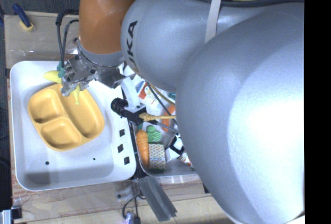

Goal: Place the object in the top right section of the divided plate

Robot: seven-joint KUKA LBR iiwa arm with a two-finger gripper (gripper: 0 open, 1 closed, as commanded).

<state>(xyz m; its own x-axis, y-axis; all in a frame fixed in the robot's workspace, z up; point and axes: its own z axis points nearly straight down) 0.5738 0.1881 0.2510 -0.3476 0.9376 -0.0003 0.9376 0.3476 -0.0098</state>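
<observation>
Arm (207, 88): grey and bulky, reaching in from the right and covering most of the right side; its orange band (101, 13) sits above the wrist, over the far edge of the left bin.
Gripper (71, 87): hangs over the far right part of the divided plate, fingers pointing down at it; something thin and yellow-green shows at the fingertips, but whether the fingers are clamped on it or parted I cannot tell.
Object (56, 76): a small bright yellow thing with a greenish tint, soft-looking and pointed toward the left; it lies just left of the gripper at the far edge of the plate, touching or partly under the fingers. A thin strand of the same colour hangs below the fingertips.
Divided plate (64, 114): mustard yellow, rounded, with three compartments, set at a slant in the left bin.
Left bin (31, 166): white and shallow, holding the plate.
Right bin (135, 163): mostly hidden by the arm; a carrot (143, 148) and several mixed small packages lie in its visible strip.
</observation>
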